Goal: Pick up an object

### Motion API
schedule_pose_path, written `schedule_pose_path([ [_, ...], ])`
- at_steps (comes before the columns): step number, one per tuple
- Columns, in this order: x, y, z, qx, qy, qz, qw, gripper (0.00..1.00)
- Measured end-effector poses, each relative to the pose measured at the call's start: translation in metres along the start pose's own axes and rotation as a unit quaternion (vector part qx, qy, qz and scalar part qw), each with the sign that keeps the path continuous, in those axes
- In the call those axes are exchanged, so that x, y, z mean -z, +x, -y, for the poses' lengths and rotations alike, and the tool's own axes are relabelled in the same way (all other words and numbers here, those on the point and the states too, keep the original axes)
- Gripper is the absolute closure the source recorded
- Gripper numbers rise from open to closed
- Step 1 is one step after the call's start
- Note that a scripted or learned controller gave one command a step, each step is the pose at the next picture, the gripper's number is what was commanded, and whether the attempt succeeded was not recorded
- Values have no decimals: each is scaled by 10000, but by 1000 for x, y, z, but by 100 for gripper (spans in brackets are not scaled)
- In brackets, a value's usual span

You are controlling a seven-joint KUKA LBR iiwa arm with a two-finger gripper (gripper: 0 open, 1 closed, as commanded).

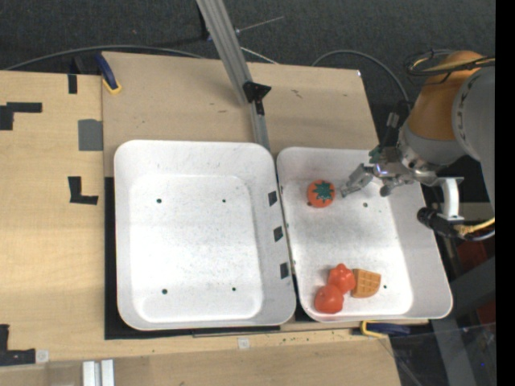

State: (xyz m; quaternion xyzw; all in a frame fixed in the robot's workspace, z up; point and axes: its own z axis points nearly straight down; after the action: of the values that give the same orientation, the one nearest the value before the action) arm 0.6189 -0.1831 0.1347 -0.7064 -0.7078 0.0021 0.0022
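Observation:
In the right bin (pixel 418 240), near its back left, lies a small orange-red tomato with a green stem (pixel 320 193). At the bin's front sit a red pepper-like piece (pixel 334 288) and an orange waffle-like piece (pixel 365 283), side by side. My gripper (pixel 372 182) hangs over the back of the right bin, just right of the tomato and apart from it. Its fingers (pixel 354 183) are spread, with nothing between them.
The left bin (pixel 193 232) lies beside the right one, joined by black clips (pixel 278 232). A slanted metal pole (pixel 233 55) crosses the back of the bench. Cables run behind the bench and near the arm at the right.

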Motion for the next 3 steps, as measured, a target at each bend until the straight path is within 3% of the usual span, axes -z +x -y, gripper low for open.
schedule_pose_path([
  [1, -49, 1, 1, -1, -11, 6, 10000, 0],
  [2, -36, 1, 0, 4, -19, 6, 10000, 100],
  [3, 26, 1, 4, -4, -56, 9, 10000, 100],
])
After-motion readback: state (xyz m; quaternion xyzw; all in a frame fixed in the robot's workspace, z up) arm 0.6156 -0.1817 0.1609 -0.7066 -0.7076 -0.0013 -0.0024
